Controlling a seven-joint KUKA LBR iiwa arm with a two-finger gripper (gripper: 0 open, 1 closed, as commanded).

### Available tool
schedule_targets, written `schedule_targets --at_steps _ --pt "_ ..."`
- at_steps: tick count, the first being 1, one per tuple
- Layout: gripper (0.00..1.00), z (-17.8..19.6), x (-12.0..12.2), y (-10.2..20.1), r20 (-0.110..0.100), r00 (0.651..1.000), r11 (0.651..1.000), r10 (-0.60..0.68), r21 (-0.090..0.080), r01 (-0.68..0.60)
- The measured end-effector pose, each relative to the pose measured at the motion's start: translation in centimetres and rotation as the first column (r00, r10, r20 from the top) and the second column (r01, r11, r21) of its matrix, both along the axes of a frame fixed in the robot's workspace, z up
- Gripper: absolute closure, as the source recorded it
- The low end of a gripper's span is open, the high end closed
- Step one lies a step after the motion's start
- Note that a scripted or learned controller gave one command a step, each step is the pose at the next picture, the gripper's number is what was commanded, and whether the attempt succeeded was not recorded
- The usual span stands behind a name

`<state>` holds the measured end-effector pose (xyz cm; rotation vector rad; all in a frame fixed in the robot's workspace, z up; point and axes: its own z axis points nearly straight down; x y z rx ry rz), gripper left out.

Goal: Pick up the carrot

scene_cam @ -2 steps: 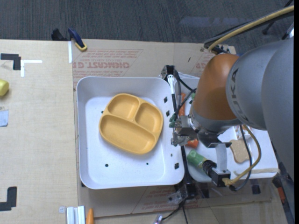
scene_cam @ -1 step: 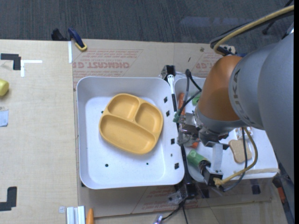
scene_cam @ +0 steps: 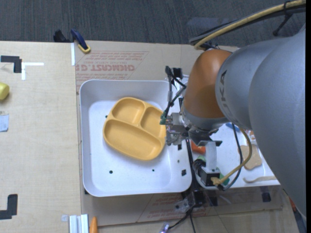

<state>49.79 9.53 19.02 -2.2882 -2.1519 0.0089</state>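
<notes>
One carrot (scene_cam: 198, 148) shows as an orange sliver beneath the gripper (scene_cam: 187, 141), at three o'clock from the yellow plate (scene_cam: 135, 128). Grasp stage; gripper state indeterminate. Next: confirm hold, then lift.

Right bin (scene_cam: 252, 181): mostly hidden under arm (scene_cam: 252, 91), only lower strip visible.
Carrot (scene_cam: 198, 148): small orange sliver visible below wrist, rest covered.
Gripper (scene_cam: 176, 136): fingers obscured by wrist hardware and cables.
Yellow object (scene_cam: 3, 91), left edge: cut off by frame.
Orange item (scene_cam: 93, 223), bottom edge: cut off, unidentifiable.
</notes>
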Motion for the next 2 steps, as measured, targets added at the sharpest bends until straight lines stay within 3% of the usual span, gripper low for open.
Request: schedule_targets --at_steps 1,2 --pt "1.0 4.73 -1.51 1.22 0.001 0.995 0.995 -0.1 -0.001 0.1" --pt "1.0 5.46 -1.49 1.1 -0.004 0.995 0.995 -0.098 -0.006 0.098"
